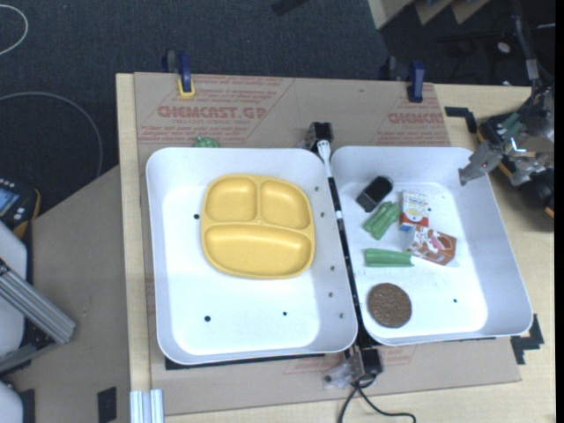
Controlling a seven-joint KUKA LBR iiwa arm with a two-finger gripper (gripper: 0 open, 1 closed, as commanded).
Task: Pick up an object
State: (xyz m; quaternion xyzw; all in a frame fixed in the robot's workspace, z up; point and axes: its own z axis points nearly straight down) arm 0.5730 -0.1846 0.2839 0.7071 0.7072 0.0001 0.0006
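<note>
Camera view: left bin (176, 315) with yellow plate (258, 226); right bin (493, 280) with black block (375, 191), green pieces (381, 219), packet (434, 247), brown disc (389, 305). Tool (480, 161) at right bin's upper-right rim, empty; spread or pressed, cannot tell. Approach step, probably. Next: descend on disc, open room around, away from walls.

Two blue clamps (184, 67) (415, 79) pin brown board (264, 104) at far edge, left of the gripper. Black cable (366, 404) trails below near edge.
</note>
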